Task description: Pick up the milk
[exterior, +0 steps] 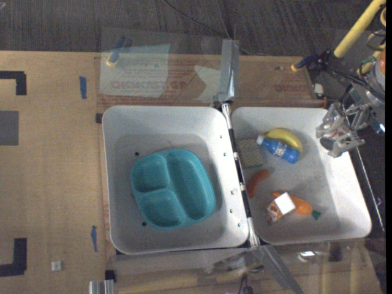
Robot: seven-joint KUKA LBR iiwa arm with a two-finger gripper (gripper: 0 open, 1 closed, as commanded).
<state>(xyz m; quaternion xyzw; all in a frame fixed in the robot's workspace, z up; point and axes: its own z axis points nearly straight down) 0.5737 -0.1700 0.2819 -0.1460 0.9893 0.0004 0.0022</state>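
Your end effector (338, 133) sits over the right rim of the right bin (343, 182); whether it is wide or narrow you cannot tell from this angle, and nothing shows in its grasp. The milk (280, 206), a small white carton, lies in the lower part of that bin, touching an orange carrot (301, 207) on its right. Above them you see a blue bottle (279, 149) against a yellow banana (288, 136), with a red pepper (258, 180) near the bin's left wall. The left bin (122, 133) holds a teal divided plate (173, 187).
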